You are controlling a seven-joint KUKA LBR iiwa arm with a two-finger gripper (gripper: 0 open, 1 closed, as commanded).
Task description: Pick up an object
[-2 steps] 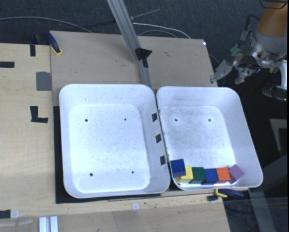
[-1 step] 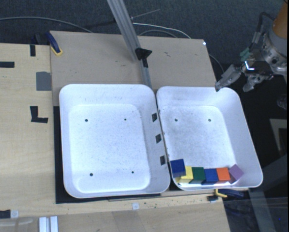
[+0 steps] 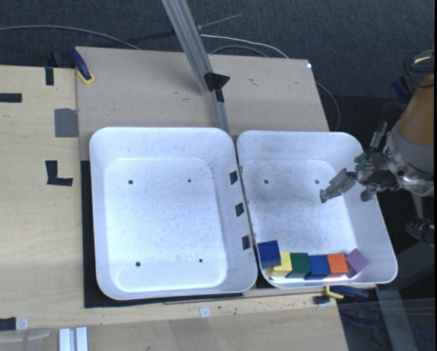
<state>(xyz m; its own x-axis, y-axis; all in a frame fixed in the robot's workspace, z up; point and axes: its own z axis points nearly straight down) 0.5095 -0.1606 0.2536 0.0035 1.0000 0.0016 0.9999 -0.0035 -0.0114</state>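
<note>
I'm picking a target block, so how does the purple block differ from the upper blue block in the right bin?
The purple block is paler and sits tilted at the row's right end, against the bin wall. The upper blue block is darker, lies square at the left end, and rests partly on a yellow block. Both lie along the right bin near edge.

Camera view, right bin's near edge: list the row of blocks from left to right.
Blue cube block → yellow flat block → green cube block → second blue block → orange block → purple block, all along the right white plastic bin.

white bins, blue block, orange block
</note>
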